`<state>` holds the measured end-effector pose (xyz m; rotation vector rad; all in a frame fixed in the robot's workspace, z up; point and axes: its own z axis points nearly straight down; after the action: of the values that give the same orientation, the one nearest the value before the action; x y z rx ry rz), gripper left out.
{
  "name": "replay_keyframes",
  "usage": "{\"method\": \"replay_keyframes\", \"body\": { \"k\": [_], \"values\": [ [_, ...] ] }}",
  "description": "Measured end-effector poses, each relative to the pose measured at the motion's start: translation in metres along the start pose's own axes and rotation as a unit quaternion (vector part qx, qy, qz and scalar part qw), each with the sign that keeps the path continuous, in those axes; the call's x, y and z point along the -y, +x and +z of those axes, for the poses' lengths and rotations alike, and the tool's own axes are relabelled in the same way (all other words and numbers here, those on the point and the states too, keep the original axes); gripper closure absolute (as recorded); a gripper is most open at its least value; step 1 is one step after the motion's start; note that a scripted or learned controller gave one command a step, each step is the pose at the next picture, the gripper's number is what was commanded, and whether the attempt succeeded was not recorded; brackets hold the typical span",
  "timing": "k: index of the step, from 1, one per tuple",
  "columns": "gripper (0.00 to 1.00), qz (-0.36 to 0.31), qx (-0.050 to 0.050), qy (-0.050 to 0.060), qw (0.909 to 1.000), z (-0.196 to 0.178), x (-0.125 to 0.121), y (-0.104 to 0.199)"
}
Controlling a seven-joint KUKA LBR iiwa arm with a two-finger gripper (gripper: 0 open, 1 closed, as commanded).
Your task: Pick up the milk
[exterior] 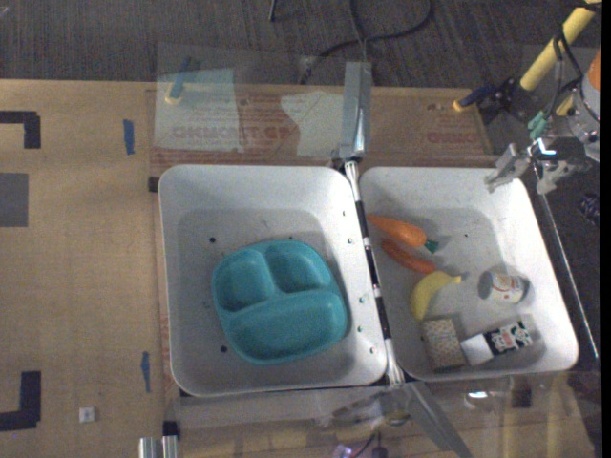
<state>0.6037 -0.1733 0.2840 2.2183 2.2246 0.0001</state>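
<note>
Milk carton lies on its side at the near edge of the right bin, just beside a tan sponge, with a small can beyond it and a banana and two carrots farther in. End effector sits over the right bin's far right corner, well apart from the milk carton; its opening cannot be told. Left of the right bin, the other bin holds a teal divided plate.
</note>
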Motion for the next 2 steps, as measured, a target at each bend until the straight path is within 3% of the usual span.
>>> {"method": "replay_keyframes", "body": {
  "k": [1, 2],
  "values": [
    [0.0, -0.011, 0.0, 0.001, 0.9999, 0.144, -0.047, -0.004],
    [0.0, -0.036, 0.001, -0.003, 0.9993, 0.038, -0.064, -0.008]
  ]
}}
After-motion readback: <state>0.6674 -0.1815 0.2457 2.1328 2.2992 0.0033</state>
